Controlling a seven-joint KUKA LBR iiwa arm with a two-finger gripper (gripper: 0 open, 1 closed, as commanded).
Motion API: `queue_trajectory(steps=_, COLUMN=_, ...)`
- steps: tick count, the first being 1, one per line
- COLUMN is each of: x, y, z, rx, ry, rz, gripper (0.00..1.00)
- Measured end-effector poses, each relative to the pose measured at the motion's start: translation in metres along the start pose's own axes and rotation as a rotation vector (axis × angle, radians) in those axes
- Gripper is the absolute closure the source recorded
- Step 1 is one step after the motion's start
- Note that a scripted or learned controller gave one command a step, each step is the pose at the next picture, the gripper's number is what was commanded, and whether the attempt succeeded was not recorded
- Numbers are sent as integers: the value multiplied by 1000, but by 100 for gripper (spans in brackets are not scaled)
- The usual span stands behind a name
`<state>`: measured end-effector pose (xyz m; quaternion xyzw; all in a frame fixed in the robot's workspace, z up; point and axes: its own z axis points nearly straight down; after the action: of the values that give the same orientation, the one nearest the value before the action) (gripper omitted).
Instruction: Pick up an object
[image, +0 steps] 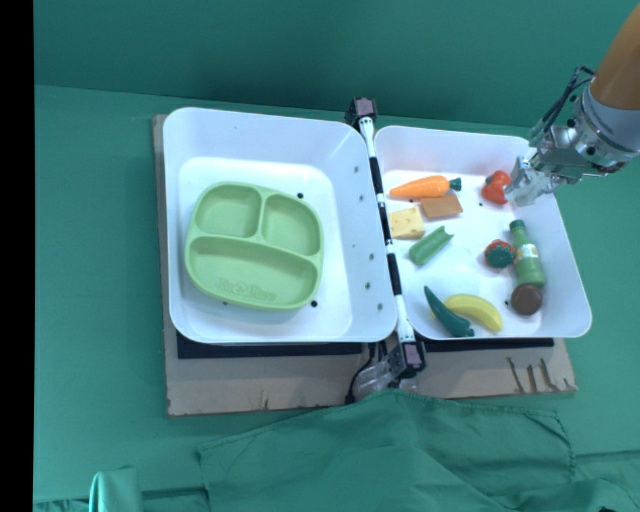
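Green cloth covers the bench; two white bins sit side by side on cardboard. Left bin (200, 135) holds a green divided plate (254, 244). Right bin (565, 255) holds toy food. Gripper (524, 190) hovers at the far right corner, just beside a red strawberry (496, 186); how far open it is can't be told, and nothing shows between its tips. Risk: strawberry sits near the bin wall, so a finger may hit the rim or nudge it away. Plate has an embossed mark, unreadable.

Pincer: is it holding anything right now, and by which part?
Cannot be told. The pincer sits right beside the red toy, but no object shows between its tips.
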<state>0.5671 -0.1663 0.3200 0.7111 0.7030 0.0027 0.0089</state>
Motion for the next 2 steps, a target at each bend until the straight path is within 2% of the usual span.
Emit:
queue_trajectory(steps=1, x=-18, y=34, z=-104, rx=-2, ry=2, rz=-10, gripper=100)
queue_trajectory(steps=2, x=-3, y=-11, z=-74, rx=16, ry=8, rz=-6, gripper=100)
